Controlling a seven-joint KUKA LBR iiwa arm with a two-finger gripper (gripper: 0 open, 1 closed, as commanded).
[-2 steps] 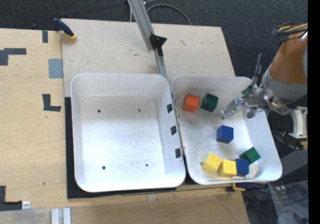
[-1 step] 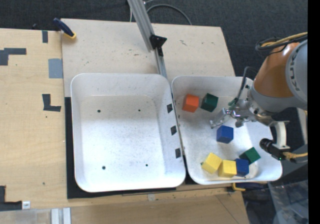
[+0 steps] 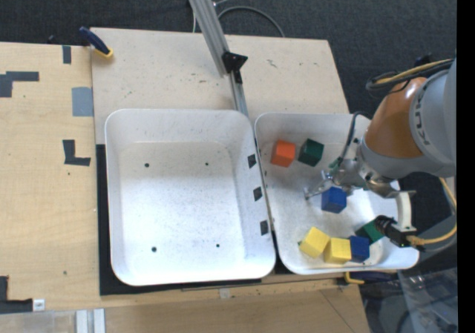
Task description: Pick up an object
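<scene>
No words, numbers, labels or signs can be read anywhere. Nothing is written on the two white bins point(image 3: 180, 120), on the colored blocks point(image 3: 283, 153), or on the wooden bench point(image 3: 44, 176) beside them.

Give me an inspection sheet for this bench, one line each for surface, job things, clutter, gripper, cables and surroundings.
Surface: left bin and right bin sit side by side on a pale board.
Job things: all in the right bin: orange cube beside green cube near the far wall; blue cube mid-bin; two yellow cubes, a second blue cube and a green block clustered at the near edge.
Clutter: nothing seen.
Gripper: gripper is low over the right bin, next to the mid-bin blue cube; finger state unclear.
Cables: thin cable loops behind the board; yellow cable on the arm.
Surroundings: metal pole, blue-and-yellow clamp, dark floor.
</scene>
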